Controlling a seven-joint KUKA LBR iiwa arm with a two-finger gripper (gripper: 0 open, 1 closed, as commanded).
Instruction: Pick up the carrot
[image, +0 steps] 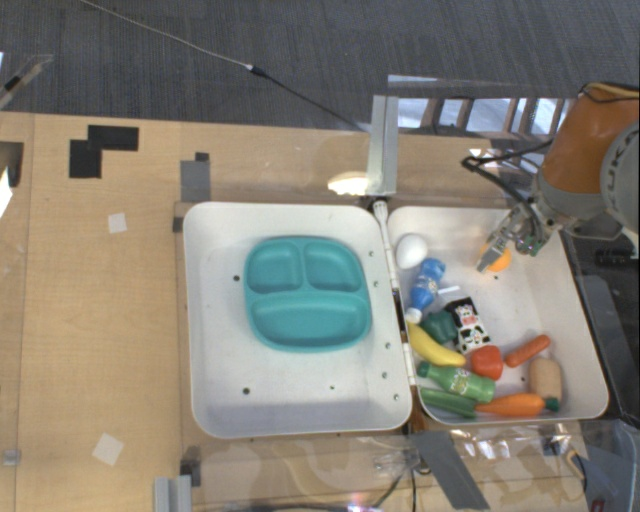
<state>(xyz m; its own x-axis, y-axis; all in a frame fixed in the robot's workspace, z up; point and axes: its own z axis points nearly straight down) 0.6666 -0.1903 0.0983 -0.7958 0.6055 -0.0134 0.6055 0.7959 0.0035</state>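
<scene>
**benchwatcher:** So how far are you on the carrot job? From what I see, you're basically at square one. Your gripper (513, 243) hangs over the back part of the right bin (590, 330), and there's a small orange-and-grey thing (495, 261) right at its tip. Can't tell if that's a toy piece it's pinching or just part of the tool, and I honestly can't tell whether the claw is spread or pressed together from this angle.

**pickbot_fan:** Yeah, and your carrot (517, 405) is nowhere near it. It's lying flat along the front wall of that same bin, well apart from the gripper. Nothing about it looks lifted.

**benchwatcher:** What does it look like, for the record?

**pickbot_fan:** Long orange taper, thick end toward a green bottle (458, 381), thin end pointing at a tan block (546, 377). It's touching or nearly touching both, so it's crowded. There's also a reddish-orange sausage-shaped piece (527, 350) just behind it, so don't mix them up. A red tomato (486, 361) sits right by it as well.

**benchwatcher:** So everything's left: get over to the front, come down, close, lift.

**pickbot_fan:** Yep. The left bin (210, 330) with the teal tray (306, 293) isn't involved at all.
</scene>
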